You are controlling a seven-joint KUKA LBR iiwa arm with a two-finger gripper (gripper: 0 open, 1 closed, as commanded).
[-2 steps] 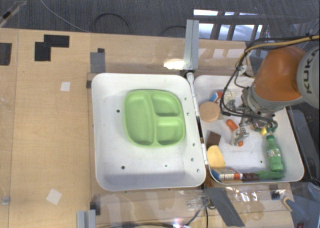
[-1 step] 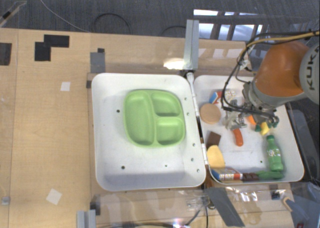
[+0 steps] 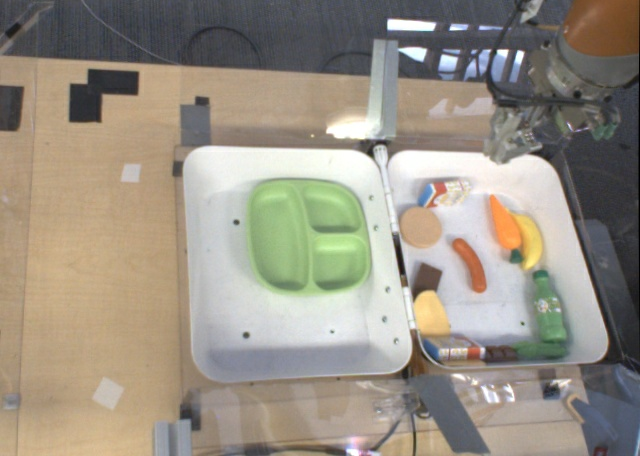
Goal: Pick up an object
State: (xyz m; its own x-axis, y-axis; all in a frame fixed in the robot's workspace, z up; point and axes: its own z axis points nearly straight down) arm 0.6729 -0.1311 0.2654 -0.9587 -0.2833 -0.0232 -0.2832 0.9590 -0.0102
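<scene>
Hovering hand [image 3: 512, 139] — above right bin's [image 3: 560, 184] far edge, carrot [image 3: 504, 223] below

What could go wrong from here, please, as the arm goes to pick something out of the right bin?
The carrot and banana lie touching, so a grasp on one may nudge or drag the other. The bottle lies along the right bin's wall, leaving the gripper little room. The sausage is rounded and might roll aside.

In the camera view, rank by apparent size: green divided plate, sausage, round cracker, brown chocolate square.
1. Green divided plate, by far the largest.
2. Sausage and round cracker: similar visible area, not ranked.
3. Brown chocolate square, smallest.
</scene>
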